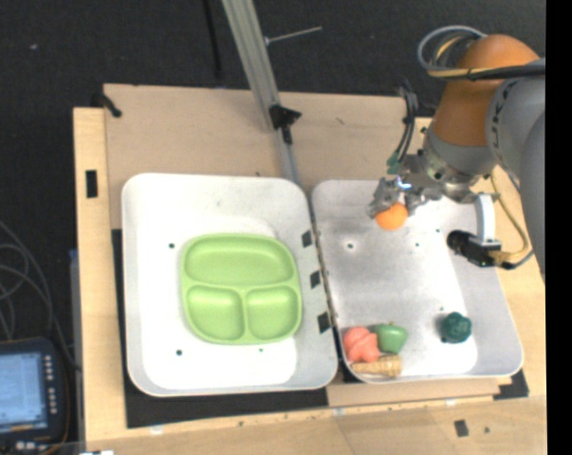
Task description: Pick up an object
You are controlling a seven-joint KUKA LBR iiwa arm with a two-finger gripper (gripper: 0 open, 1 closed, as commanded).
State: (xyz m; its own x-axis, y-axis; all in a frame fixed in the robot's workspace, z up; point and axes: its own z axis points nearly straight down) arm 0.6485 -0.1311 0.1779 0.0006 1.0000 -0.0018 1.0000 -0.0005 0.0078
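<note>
Robotics lab. Plywood worktop [200,131] on dark carpet, two white bins [153,207] side by side, aluminium camera mast [252,55], industrial arm [475,93], loose cables [10,254], control pendant screen [15,387] at lower left.

Lime-green tray [239,287], white bins [153,254], orange ball [392,217], dk-green obj [454,327], pink toy [360,343].

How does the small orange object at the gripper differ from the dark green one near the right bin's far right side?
The small round orange object sits at the gripper, over the right bin's upper part; the dark green lumpy object lies alone, low and right, on the bin floor. Orange looks smooth, green knobbly. Both are small, similar in size.
</note>
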